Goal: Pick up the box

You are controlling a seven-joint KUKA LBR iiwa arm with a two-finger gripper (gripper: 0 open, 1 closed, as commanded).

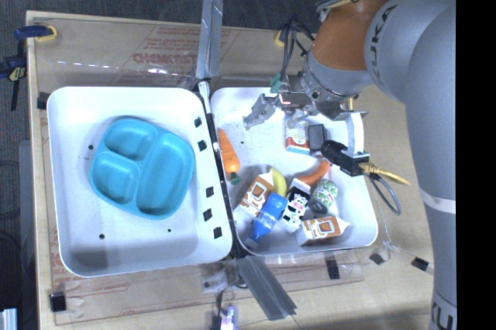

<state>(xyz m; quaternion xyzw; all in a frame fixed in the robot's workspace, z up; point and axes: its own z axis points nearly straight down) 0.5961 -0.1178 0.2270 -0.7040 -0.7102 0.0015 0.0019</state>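
My gripper (298,113) hangs over the far part of the right bin (358,214). Whether it is released or clenched I cannot tell; wrist hardware and cables hide the working end.

Directly beneath it, partly covered, lies a small white and red box (297,141). I take this as the likeliest target. A second box (322,228), brown and white, sits well nearer the camera at the bin's near edge, and a third carton (253,196) lies to that side too, beside the banana (277,181).

Risks noted:
- Wrong item. Three cartons fit the task wording, so a descent off line could take another.
- Crowding. An orange curved piece (313,170) lies just beyond the box, and my own black cable fitting (343,156) hangs close by. Either could catch or be pinched along with the box.
- Poor grip. The box looks flat on the floor, so it may slide or tip rather than seat.
- The carrot (229,153) and blue bottle (266,217) stand apart and pose little hazard.
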